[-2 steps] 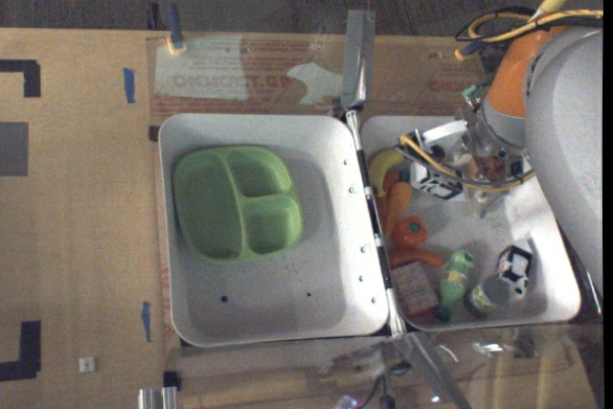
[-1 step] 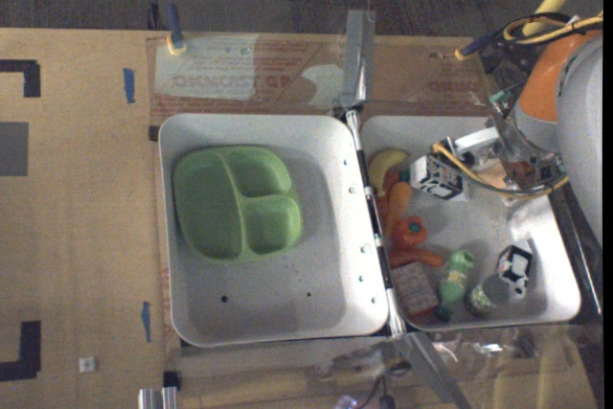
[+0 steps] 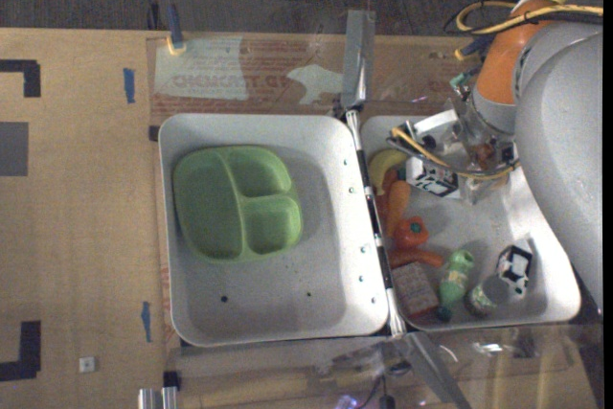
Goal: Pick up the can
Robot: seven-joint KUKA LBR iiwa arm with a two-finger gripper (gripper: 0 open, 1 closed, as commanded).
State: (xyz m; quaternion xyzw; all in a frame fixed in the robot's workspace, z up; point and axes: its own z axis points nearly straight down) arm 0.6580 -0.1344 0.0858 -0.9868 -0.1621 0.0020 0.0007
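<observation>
Can near the front edge of the right bin, arm over the back of that bin.

The can [image 3: 485, 295] sits in the right bin [image 3: 484, 230], just beside a green bottle [image 3: 456, 275] on one side and a black-and-white carton [image 3: 517, 266] on the other. It seems to stand on end, its pale round top facing up and its long axis roughly vertical. The gripper [image 3: 466, 166] hangs over the far part of the same bin, well apart from the can; whether it is spread or closed cannot be told. The left bin [image 3: 316, 302] holds a green divided plate [image 3: 238, 202].
</observation>
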